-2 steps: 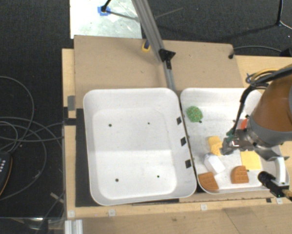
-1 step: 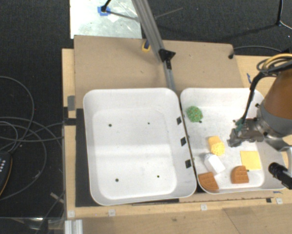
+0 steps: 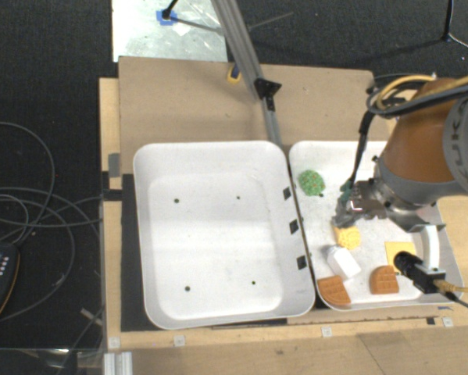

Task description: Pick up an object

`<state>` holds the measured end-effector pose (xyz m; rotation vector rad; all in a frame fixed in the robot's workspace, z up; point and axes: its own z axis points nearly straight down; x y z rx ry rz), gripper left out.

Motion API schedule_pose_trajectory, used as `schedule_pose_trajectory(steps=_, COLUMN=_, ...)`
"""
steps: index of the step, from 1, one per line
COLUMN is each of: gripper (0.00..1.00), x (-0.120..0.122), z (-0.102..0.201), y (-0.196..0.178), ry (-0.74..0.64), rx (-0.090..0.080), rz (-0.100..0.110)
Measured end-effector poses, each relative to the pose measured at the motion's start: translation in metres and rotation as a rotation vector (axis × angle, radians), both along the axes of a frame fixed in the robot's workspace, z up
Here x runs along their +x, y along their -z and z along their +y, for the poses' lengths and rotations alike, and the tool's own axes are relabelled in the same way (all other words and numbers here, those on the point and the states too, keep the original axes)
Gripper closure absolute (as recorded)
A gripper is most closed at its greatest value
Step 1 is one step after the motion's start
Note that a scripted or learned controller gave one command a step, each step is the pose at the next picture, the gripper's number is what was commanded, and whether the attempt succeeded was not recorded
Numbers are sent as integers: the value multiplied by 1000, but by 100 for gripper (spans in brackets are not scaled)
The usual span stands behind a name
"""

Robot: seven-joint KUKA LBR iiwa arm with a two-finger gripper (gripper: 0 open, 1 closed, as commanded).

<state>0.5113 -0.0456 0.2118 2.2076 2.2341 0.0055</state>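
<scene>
camera view | tool (image 3: pixel 345 216) just above yellow object (image 3: pixel 348 237) | right bin (image 3: pixel 327 153)

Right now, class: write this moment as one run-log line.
arm: over right bin | gripper: above yellow piece | left bin: no items | broccoli: right bin, untouched

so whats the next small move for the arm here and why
Probably a short descent: the gripper hovers just above the yellow piece in the right bin, nothing visibly held. The green ball lies further off to its left.
</scene>
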Motion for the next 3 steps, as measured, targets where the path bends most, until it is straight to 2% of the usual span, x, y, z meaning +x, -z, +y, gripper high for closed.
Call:
schedule_pose_trajectory(steps=1, gripper=100, x=11, z=44, y=-4, ry=1, rx=0, rz=0)
schedule_pose_trajectory(steps=2, gripper=100, x=31, z=84, y=-6, ry=2, rx=0, rz=0)
schedule_pose_trajectory(steps=3, gripper=100, x=59, z=140, y=-14, ry=1, rx=1, rz=-1)
